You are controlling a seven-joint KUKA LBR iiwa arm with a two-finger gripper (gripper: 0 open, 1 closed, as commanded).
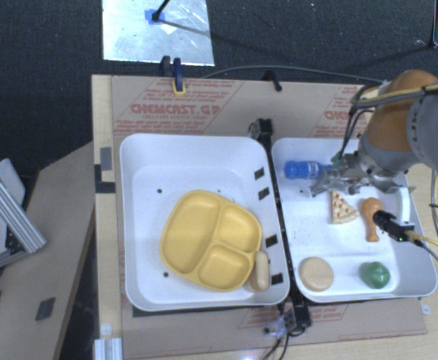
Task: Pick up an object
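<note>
My gripper (331, 180) hangs low in the right bin (421, 276), between the blue bottle (303, 170) and the pizza slice (343, 208). My wrist hides its grip, so I cannot tell its state.

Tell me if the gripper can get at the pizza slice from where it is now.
Probably yes. The gripper hangs in the right bin just above and left of the pizza slice, which lies flat with bare floor around it. The drumstick lies close on its right, so a wide grab might catch that too.
</note>
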